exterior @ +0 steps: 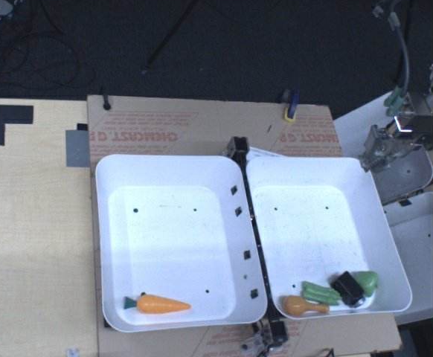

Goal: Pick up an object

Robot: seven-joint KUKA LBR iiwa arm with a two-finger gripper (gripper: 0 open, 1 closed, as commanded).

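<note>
Two shallow white plastic bins sit side by side on the cardboard-covered desk [201,121], and you have candidates in both: an orange plastic carrot with a green top [161,304] lies alone near the front edge of the left bin [116,199], while the right bin [380,229] holds a tight cluster in its front corner, a tan pear-shaped toy [303,306], a green pea-pod-like toy [321,294], a small black block [348,288] and a rounded green piece [367,280]. At the right edge, beside the right bin's far corner, you can make out grey metal hardware [387,149] that is probably the arm's wrist and tool; whether the tool is released or clenched cannot be told from here, and nothing is visibly held. Your risks lie in the placement. The cluster's pieces touch or overlap, so a descent there could nudge one aside or catch two at once, and the corner wall leaves little room to close. The carrot is the cleaner target, yet it lies close to the front wall and could roll away. A black divider with clips [248,222] runs between the bins, and a blue-and-yellow clamp [291,107] grips the board's far edge.
</note>
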